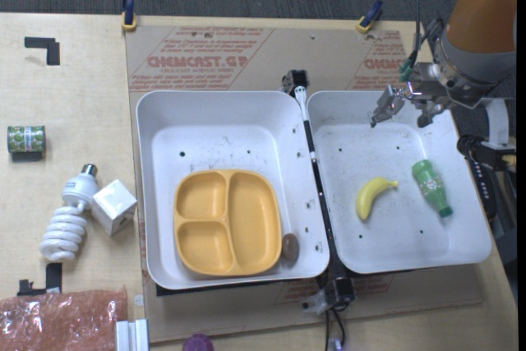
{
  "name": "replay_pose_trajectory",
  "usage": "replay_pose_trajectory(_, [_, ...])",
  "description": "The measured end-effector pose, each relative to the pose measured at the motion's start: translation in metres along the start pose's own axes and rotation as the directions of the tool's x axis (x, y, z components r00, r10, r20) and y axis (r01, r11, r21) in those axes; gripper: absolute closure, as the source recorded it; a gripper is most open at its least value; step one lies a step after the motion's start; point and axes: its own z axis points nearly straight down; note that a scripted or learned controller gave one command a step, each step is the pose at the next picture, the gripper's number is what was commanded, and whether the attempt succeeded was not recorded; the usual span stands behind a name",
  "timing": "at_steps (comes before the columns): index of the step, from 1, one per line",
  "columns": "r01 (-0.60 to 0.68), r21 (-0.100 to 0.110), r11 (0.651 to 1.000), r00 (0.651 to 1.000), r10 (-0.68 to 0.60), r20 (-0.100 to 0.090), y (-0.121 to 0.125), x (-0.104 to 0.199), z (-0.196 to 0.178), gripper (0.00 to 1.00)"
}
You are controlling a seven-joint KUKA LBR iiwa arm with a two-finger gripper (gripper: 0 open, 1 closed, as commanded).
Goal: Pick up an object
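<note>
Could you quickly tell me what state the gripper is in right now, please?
Gripper: open, holding nothing, above the back of the right bin; the banana and green bottle lie apart from it in that bin.

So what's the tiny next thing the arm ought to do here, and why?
Probably slide the gripper toward the near side of the right bin and lower it over the bottle. The gripper hangs above the bin's far edge with nothing between its fingers, and the bottle lies flat just below it, nearer than the banana, with bare floor around it.
</note>
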Motion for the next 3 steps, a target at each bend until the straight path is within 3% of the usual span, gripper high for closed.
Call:
replay_pose_trajectory(1, [-0.002, -0.001, 1.000, 1.000, 0.002, 0.000, -0.028, -0.072, 0.068, 0.00])
replay_pose_trajectory(2, [-0.002, 0.000, 1.000, 1.000, 0.002, 0.000, -0.074, -0.075, 0.178, 0.00])
replay_pose_trajectory(3, [-0.005, -0.003, 1.000, 1.000, 0.005, 0.001, -0.073, -0.075, 0.168, 1.00])
